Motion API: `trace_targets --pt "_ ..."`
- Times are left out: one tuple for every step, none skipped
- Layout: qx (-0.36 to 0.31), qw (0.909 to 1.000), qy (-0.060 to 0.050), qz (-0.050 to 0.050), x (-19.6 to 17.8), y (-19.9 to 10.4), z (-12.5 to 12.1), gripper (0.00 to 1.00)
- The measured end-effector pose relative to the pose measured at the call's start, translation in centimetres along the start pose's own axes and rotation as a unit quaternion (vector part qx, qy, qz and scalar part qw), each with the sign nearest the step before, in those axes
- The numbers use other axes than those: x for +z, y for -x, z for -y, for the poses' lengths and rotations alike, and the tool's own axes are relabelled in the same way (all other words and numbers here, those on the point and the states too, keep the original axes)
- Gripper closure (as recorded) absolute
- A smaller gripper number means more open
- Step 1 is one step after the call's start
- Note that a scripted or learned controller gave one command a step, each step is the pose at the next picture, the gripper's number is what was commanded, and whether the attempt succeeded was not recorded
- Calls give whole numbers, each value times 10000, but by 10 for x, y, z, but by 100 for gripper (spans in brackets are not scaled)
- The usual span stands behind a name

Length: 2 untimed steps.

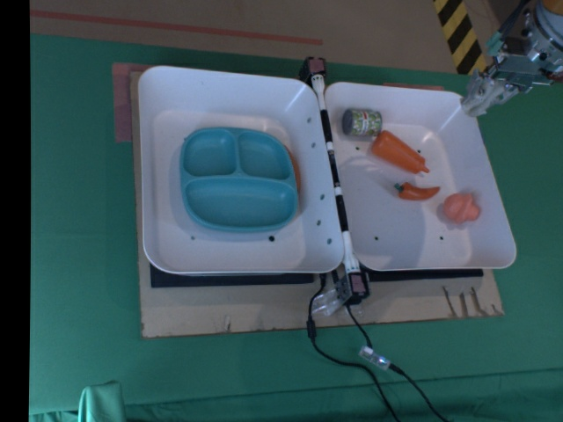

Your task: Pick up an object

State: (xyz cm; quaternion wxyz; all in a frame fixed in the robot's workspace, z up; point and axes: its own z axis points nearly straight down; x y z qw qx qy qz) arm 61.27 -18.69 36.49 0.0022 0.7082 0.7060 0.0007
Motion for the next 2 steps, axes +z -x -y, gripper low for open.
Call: trace_targets --pt "-2 10000 -2 -5 -8 -27 18 100" --pt "0 10000 10 7 -1 0 5 100"
